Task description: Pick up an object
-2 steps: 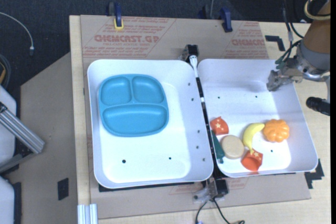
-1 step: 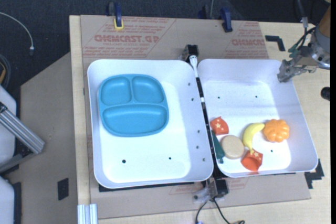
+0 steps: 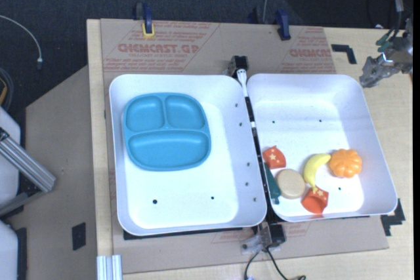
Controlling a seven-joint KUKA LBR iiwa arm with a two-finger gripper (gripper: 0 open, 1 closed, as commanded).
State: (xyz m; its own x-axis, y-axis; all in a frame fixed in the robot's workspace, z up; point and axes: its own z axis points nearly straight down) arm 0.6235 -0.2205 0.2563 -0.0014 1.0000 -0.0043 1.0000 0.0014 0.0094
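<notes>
Gripper sits at the right edge of the view, just outside the far right corner of the right bin, with nothing in it; whether it's spread or pressed together, can't tell from here. All pick targets are clustered in the near part of the right bin: yellow toy banana, orange pumpkin-like toy just right of it, tan round disc touching the banana's lower end, a red piece by the bin's left wall, another red piece near the front wall. Possibly a dark green item left of the disc. Left bin holds a blue divided plate.
</notes>
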